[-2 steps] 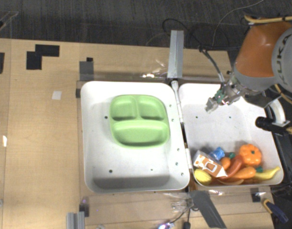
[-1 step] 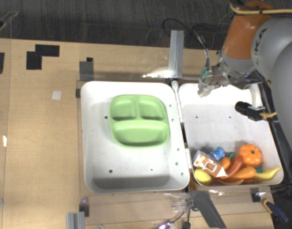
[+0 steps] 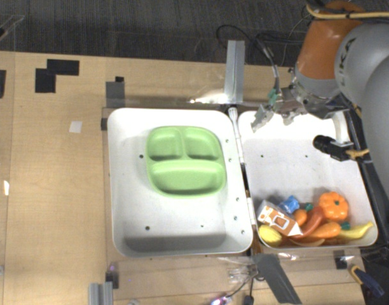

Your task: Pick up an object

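My gripper (image 3: 263, 115) hangs over the back left corner of the right bin (image 3: 290, 164), well away from the objects. A heap of toy food lies along that bin's front edge: an orange pumpkin (image 3: 334, 205), a yellow banana (image 3: 358, 231), a red-orange pepper (image 3: 312, 223), a yellow lemon (image 3: 269, 235), a white and orange carton (image 3: 277, 218) and a small blue piece (image 3: 290, 204). A green divided plate (image 3: 184, 159) lies in the left bin (image 3: 128, 189).
The grey arm with its orange band (image 3: 325, 40) comes in over the back right of the right bin. A metal post (image 3: 235, 72) stands behind the wall between the bins. Black markers (image 3: 54, 74) sit on the bench at the far left.
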Robot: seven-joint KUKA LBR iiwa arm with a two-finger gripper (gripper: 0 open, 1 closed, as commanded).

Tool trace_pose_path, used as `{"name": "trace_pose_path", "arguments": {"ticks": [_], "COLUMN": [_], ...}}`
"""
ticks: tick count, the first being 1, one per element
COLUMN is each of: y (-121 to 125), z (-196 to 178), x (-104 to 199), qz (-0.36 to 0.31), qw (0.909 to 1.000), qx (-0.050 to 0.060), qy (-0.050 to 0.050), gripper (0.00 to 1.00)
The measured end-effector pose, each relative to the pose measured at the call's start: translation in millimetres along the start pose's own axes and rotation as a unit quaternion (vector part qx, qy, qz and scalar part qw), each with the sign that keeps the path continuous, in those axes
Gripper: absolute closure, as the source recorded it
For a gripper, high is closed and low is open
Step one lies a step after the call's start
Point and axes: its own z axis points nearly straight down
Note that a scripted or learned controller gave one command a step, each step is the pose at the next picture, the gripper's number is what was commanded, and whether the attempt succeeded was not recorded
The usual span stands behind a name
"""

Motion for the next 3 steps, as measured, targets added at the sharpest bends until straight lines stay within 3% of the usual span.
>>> {"name": "trace_pose_path", "arguments": {"ticks": [1,2,3], "y": [-77,-74,-21], "z": [57,96,98], "x": [-38,-31,-51], "qz": [0.067,0.129,0.126], "qw": [0.9977,0.9917,0.992], "qx": [0.001,-0.002,-0.002], "qy": [0.0,0.0,0.0], "gripper": [0.0,0.0,0.0]}}
